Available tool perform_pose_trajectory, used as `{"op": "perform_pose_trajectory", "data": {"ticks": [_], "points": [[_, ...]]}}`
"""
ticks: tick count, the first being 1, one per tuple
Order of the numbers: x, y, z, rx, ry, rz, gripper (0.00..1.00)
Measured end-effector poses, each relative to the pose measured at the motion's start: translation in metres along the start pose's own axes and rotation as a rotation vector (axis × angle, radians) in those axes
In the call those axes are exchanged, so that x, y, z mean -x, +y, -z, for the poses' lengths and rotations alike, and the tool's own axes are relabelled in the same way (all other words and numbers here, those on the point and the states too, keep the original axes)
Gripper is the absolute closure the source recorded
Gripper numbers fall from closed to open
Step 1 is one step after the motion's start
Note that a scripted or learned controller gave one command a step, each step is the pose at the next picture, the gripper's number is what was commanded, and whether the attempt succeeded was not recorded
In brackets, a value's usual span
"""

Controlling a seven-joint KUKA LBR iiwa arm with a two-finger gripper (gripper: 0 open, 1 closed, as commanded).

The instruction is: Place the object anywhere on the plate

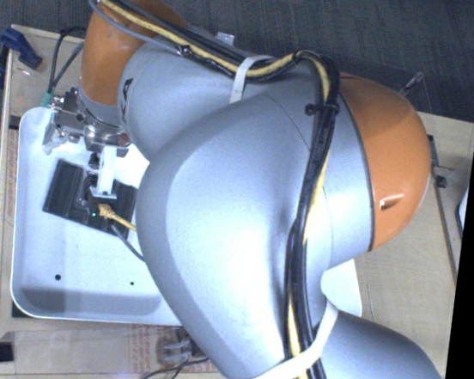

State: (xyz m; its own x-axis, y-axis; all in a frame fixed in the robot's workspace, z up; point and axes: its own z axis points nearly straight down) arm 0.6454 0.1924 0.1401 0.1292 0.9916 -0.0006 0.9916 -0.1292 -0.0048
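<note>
My gripper (73,134) hangs low over the far left part of the left white bin (79,272), just under the orange band of the wrist. The grey arm reaches across from the right and covers the right bin and much of the left one. Whatever lies under the arm is hidden.
The left bin's near floor is bare white with two small dark holes (58,276). Its left wall (16,198) runs close to the bench edge. Blue tools (18,44) lie off the bench at the far left.
</note>
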Motion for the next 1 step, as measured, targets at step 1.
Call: {"op": "perform_pose_trajectory", "data": {"ticks": [1], "points": [[0.0448,0.0192,-0.0439,0.010,0.002,0.442,0.00]]}}
